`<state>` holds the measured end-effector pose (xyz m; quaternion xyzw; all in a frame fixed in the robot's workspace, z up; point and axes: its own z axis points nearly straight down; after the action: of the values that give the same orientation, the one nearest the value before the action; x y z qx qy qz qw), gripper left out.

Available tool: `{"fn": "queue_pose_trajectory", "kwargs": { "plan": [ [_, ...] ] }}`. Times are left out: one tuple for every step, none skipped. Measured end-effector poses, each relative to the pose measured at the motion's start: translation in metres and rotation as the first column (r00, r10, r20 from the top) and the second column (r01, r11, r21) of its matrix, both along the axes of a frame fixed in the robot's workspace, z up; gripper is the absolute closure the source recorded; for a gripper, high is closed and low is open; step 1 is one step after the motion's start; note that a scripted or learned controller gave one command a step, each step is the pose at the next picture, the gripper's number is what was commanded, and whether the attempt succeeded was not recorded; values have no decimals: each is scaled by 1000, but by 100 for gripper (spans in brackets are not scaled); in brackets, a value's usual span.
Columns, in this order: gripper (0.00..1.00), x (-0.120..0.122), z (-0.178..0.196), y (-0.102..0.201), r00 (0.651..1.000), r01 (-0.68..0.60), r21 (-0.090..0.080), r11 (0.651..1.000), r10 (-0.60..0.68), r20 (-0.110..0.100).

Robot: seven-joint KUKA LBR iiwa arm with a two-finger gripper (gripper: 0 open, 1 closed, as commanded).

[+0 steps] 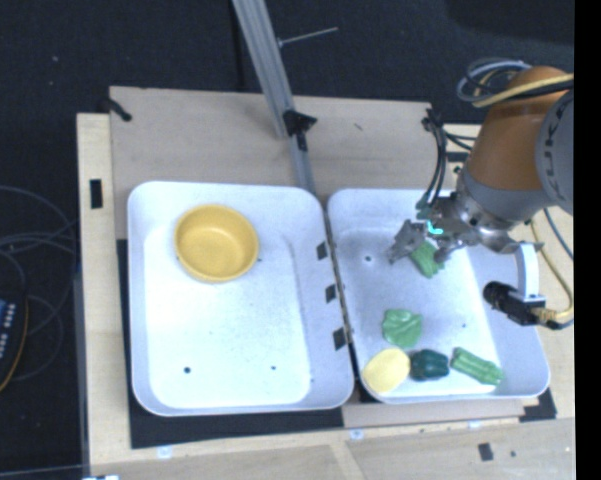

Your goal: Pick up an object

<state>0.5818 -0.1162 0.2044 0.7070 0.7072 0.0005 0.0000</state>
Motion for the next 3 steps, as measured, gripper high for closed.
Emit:
{"fn": "queue_pose_trajectory", "kwargs": {
  "plan": [
    [0, 0, 0, 0, 1000, 0, 0, 1000, 0, 0],
    [0, 4, -61, -4, 1000, 1, -1, 1000, -1, -5],
    [0, 3, -105, -5, 1000, 1, -1, 1000, -1, -3]
  ]
}}
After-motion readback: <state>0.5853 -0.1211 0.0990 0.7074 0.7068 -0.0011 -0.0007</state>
